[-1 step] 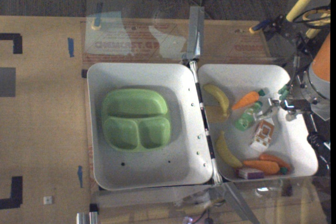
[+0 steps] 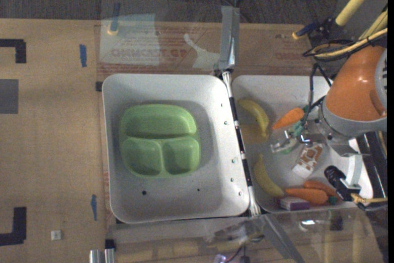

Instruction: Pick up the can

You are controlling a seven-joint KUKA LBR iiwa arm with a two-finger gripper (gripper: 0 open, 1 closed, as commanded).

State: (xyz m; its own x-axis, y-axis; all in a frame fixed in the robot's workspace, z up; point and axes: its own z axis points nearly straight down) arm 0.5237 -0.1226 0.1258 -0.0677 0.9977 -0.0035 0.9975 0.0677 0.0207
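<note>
The arm reaches into the right bin point(image 2: 363, 191) with its gripper point(image 2: 289, 141) low over the clutter, and the step in hand looks like the approach, or the closing stage of a grasp try, rather than a lift. The gripper shows as a small cluster of metal parts below the orange wrist band, and I cannot tell whether it is spread or pinched, nor whether anything sits inside it. The likeliest candidate for the can point(image 2: 309, 157) is the small object with a white and brown label lying just beside the gripper, on the side toward the arm and a little nearer the front rim of the bin; its shape is partly hidden by the wrist, so that reading is a judgement. On the far side of the gripper from the arm lies a banana point(image 2: 257, 115), with an orange carrot point(image 2: 288, 118) close above the gripper toward the back of the bin. A second banana point(image 2: 266, 177) lies toward the front, and beyond it two more carrots point(image 2: 311, 193) and a small purple block point(image 2: 294, 204). The left bin point(image 2: 117, 151) holds a green divided tray point(image 2: 160, 140), well apart from the gripper. The next move calls for centring over the can, closing on it alone, clear of the carrot, then lifting straight up.
</note>
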